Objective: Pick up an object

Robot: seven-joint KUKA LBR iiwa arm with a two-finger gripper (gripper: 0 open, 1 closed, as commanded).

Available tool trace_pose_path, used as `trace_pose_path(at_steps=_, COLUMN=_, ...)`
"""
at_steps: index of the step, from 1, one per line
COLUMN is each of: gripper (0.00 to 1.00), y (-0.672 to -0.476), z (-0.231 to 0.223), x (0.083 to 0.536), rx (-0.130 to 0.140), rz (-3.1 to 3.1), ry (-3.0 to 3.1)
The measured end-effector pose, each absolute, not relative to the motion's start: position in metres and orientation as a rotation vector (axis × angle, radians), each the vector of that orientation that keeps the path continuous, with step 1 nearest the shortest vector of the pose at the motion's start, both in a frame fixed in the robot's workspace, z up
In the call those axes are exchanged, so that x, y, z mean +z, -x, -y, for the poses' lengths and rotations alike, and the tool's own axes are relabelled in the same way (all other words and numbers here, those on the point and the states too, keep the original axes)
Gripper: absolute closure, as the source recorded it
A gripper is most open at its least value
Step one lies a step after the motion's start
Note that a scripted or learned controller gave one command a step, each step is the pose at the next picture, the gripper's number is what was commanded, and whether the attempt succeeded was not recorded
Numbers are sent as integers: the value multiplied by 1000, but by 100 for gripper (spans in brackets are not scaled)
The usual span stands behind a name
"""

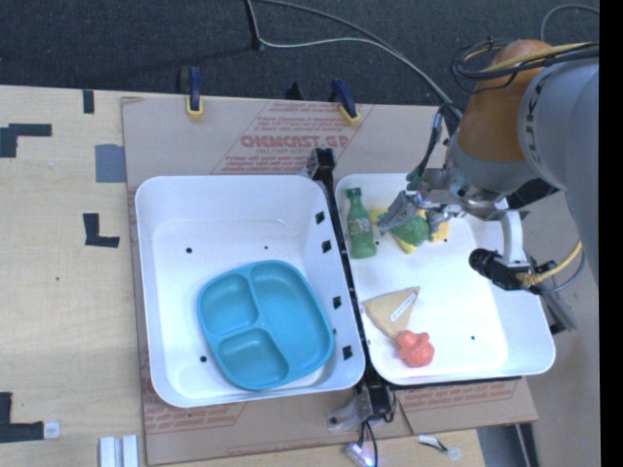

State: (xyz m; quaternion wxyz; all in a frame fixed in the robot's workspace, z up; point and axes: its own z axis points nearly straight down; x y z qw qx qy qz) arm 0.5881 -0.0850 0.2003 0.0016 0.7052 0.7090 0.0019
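Note:
My gripper [401,214] hangs low over the back of the right bin [506,353], reaching in from the right. Right beneath and beside it lies a small yellow and green toy [417,235], partly hidden by the gripper. A green bottle [359,225] stands just left of it, close to the bin's left wall. Nearer the front lie a tan wedge-shaped piece [392,310] and a red-pink toy [416,348]. I cannot tell whether the gripper touches the yellow and green toy.
The left bin [175,212] holds a blue divided plate [263,324]. A black divider [336,251] runs between the two bins. Cables and a black fitting [496,269] hang off the arm over the right bin's right side.

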Motion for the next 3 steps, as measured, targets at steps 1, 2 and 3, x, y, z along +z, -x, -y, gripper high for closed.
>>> trace_pose_path(at_steps=1, gripper=100, y=-589, z=13, x=310, rx=12, rz=-2225, ry=-2210)
trace_pose_path(at_steps=2, gripper=100, y=-616, z=-38, x=387, rx=8, rz=-2224, ry=-2214)
trace_pose_path(at_steps=3, gripper=100, y=-602, z=11, x=305, rx=-10, rz=-2221, ry=-2229)
